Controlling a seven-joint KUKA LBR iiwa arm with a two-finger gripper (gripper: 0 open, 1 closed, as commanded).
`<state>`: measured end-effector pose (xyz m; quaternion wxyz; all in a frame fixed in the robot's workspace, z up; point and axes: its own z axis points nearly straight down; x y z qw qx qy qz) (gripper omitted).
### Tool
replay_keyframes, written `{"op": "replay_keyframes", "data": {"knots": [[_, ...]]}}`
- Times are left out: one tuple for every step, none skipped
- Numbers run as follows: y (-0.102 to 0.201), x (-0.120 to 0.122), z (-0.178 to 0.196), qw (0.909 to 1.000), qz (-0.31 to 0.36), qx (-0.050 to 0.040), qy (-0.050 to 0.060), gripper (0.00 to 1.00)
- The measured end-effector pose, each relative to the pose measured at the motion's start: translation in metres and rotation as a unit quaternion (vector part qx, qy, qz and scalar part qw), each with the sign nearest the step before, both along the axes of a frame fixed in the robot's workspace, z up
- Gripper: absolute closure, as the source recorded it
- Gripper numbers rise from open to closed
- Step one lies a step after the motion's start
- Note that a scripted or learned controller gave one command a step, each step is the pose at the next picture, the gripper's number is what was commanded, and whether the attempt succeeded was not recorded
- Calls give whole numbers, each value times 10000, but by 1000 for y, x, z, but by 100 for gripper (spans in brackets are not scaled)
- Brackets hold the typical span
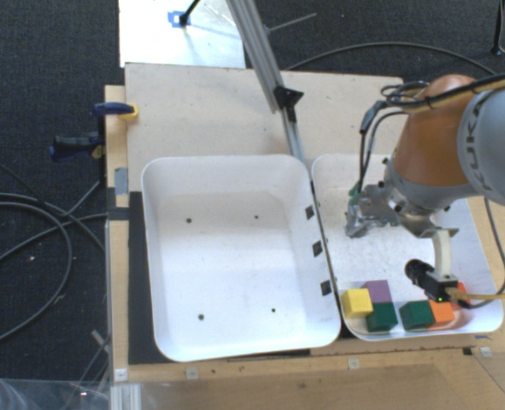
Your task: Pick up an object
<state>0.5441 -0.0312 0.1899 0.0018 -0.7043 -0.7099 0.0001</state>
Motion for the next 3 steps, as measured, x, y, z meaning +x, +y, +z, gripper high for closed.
{"op": "replay_keyframes", "data": {"knots": [[68,31,1,10000,23,2,-34,100],[63,30,12,10000,-8,-9,-35,100],[55,41,36,10000,-18,-13,-34,100]]}}
